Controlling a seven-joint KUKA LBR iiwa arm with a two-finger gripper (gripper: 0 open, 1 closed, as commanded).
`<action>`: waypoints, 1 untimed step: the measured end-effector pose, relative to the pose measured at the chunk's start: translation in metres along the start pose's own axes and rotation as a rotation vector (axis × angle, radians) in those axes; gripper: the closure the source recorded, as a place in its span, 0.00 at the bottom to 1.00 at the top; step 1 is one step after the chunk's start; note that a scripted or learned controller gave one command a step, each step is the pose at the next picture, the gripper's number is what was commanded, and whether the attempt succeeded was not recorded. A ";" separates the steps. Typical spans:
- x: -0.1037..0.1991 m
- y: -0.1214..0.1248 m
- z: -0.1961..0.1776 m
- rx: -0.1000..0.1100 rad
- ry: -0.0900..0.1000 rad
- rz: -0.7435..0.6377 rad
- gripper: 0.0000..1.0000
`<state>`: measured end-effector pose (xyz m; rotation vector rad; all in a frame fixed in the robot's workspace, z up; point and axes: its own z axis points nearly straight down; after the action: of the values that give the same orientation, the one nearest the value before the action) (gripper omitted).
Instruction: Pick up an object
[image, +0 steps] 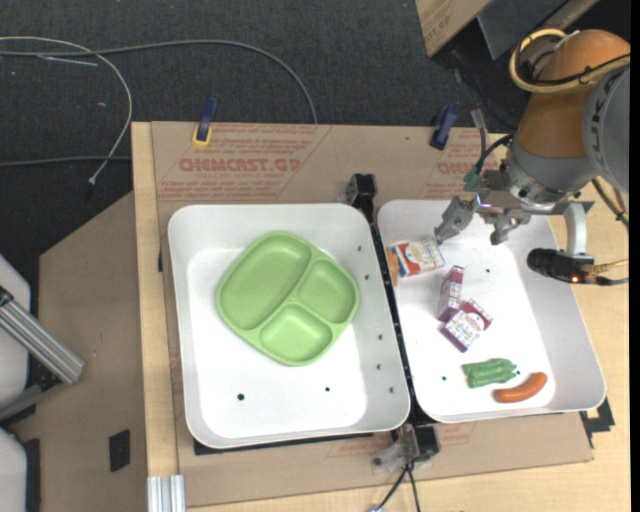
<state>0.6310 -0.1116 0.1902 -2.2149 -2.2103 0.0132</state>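
My gripper (476, 226) hangs open over the back of the right bin (560, 330), with nothing between its fingers. Just below and left of it lies a small white and orange carton (416, 257). Further down are a purple packet (452, 289) and a second purple packet (465, 325), close together. Near the front of that bin sit a green pepper (488, 372) and an orange sausage (521, 387). A green divided plate (288, 297) rests in the left bin (200, 400).
Both bins stand on a cardboard sheet (240, 160) held by blue clamps (206, 118) at the back. A black clip (360, 187) sits between the bins at the back. Cables run over the dark floor behind.
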 end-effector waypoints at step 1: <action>0.000 0.003 -0.008 -0.014 -0.002 -0.003 0.00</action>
<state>0.6342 -0.1115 0.1979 -2.2199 -2.2209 -0.0003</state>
